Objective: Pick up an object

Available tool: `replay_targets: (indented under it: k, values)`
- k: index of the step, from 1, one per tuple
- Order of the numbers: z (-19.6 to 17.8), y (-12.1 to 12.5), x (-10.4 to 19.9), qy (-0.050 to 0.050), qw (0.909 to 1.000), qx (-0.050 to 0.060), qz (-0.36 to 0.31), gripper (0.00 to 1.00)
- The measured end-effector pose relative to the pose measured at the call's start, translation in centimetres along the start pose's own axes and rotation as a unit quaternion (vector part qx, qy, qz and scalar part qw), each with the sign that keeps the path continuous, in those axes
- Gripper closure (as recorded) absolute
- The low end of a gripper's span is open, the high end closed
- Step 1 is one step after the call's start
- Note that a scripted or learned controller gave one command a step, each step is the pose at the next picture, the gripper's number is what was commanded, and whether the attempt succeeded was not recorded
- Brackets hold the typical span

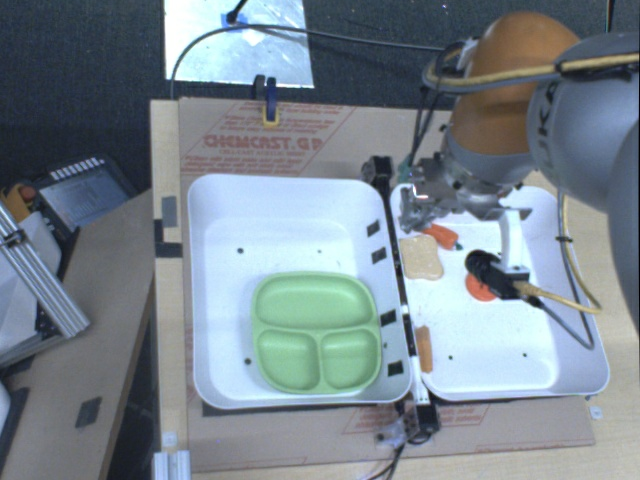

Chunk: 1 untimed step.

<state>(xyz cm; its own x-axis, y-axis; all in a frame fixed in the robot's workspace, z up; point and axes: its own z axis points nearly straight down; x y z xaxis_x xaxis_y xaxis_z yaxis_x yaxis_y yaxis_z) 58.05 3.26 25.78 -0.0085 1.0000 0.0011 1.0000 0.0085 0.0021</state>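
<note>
Two shallow white bins sit side by side on the worktop (120,298): the left bin (215,268) and the right bin (540,368). The left bin holds one thing, a pale green divided plate (315,330) with three compartments, lying toward its near edge; the far half of that bin's floor is bare. The right bin holds four loose items: a tan slice-shaped piece (421,260), a small orange piece (441,235) just behind it, a red-orange round piece (484,286) partly covered by a black part of the tool, and a thin orange stick (424,348) lying along the bin's left wall near the front. The near and right parts of the right bin are open floor, while its far left corner is crowded by the arm (520,78), which reaches in from the right and hangs over that corner. The gripper (416,206) sits low over the far left of the right bin, close to the divider between the bins; whether it is clenched or released cannot be told. The small orange piece lies just beside and in front of the gripper, the tan piece a little nearer the camera, and both appear to rest on the bin floor.
</note>
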Motion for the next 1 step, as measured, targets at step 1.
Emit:
replay_targets:
  k: [1]
  values:
    - [0.62,2.16,4.40,0.000,1.0000,0.000,0.000,1.00]
